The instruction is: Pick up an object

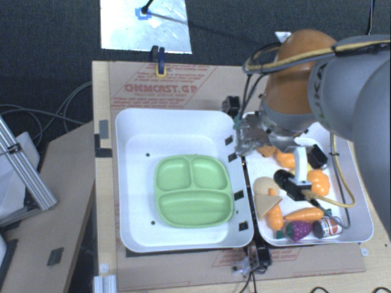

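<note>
Red print on the brown sheet (183, 81) covering the table reads "CHEMCAST GP". The smaller lines around it are too fine to read. The label on the small can (328, 226) is also illegible.

The left bin (137, 139) holds a green divided plate (194, 190) at its centre. The right bin (360, 221), at 3 o'clock from it, holds the objects available for picking:
- a beige wedge (265, 192) at about 8 o'clock
- a small carrot (276, 217) just below the wedge
- a longer carrot (303, 214), purple grapes (299, 229) and the can, crowded together along the 6 o'clock wall
- two orange pieces (285, 159) (319, 180), nearer the middle

The grey arm (357, 78), with its orange band (299, 66), covers the 12 o'clock half of the right bin. Its end sits over that bin's 10 o'clock corner, against the wall shared with the left bin. Whether the jaws are open or closed cannot be told, and nothing is seen between them.

At 12 o'clock beyond the table lie a shiny foil sheet (145, 17) and a blue and yellow clamp (159, 60). At 9 o'clock stand an aluminium rail (24, 170) and loose cables (36, 118), over dark flooring.
</note>
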Controlling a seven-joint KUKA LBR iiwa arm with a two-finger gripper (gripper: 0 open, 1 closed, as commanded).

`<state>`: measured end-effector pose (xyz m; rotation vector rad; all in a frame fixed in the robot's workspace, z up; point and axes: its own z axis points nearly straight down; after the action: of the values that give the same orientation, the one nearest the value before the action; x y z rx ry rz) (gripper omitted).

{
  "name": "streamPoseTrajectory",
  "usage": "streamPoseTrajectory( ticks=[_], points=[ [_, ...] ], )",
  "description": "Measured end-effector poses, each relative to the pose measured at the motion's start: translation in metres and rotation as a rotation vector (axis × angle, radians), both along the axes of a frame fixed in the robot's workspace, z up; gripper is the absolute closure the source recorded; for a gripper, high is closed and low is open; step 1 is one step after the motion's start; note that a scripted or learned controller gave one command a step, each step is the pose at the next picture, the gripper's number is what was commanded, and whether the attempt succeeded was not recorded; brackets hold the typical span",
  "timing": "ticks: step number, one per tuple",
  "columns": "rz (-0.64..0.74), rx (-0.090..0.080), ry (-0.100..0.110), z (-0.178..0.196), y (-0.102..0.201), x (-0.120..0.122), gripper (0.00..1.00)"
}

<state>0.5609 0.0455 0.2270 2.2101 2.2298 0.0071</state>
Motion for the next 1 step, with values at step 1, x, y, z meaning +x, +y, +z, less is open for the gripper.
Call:
streamPoseTrajectory(
  ticks=[1],
  points=[
    [-0.001, 0.000, 0.002, 0.0075, 0.0328, 0.0070, 1.00]
  ],
)
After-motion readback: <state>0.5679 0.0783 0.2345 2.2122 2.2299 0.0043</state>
